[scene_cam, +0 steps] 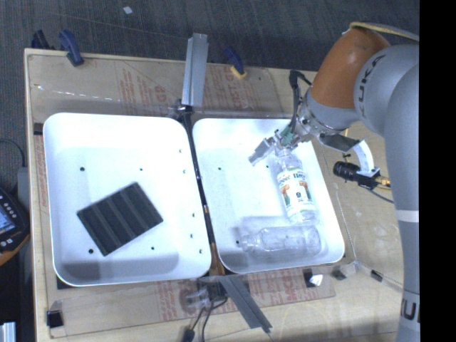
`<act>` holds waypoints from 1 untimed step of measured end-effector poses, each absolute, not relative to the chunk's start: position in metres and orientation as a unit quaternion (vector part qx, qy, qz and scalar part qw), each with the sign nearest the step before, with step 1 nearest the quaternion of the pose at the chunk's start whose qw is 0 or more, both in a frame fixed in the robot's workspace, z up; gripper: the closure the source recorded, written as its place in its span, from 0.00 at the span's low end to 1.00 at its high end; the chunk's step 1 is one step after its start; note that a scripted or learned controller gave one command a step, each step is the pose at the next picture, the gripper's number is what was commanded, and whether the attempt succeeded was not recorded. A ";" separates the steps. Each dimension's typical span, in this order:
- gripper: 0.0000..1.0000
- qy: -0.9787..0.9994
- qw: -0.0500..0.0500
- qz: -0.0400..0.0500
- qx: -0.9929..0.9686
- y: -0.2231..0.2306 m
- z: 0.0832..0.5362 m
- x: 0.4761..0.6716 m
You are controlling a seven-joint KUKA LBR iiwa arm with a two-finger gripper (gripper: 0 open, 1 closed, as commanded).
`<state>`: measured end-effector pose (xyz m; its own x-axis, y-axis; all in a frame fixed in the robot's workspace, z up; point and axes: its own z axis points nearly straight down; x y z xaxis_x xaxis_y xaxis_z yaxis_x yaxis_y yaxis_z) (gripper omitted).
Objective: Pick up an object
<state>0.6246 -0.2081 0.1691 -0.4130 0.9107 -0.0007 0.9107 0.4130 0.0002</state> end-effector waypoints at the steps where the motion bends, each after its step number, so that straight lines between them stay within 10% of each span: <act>1: 0.00 0.840 0.000 0.000 0.542 -0.208 0.169 0.625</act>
